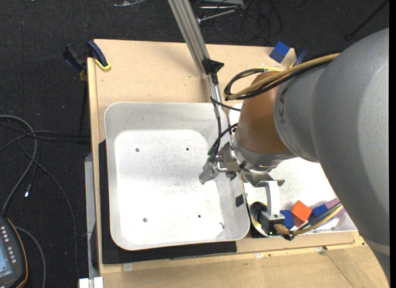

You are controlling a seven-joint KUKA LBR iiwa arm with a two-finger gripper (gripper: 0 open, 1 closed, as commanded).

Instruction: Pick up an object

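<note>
Your gripper point(210, 170) is hanging mid-frame over the frame-left bin point(110, 157) rim; can't tell its grip state. It's risking clipping that rim and grabbing nothing.

You see an orange block point(301, 211) lying between two blue blocks point(288, 218) in the near corner of the right bin point(306, 178), a pale purple piece point(332, 206) just beside them.

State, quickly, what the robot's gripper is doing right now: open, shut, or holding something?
Gripper: cannot be told; it hovers at the left bin's right rim.
</note>
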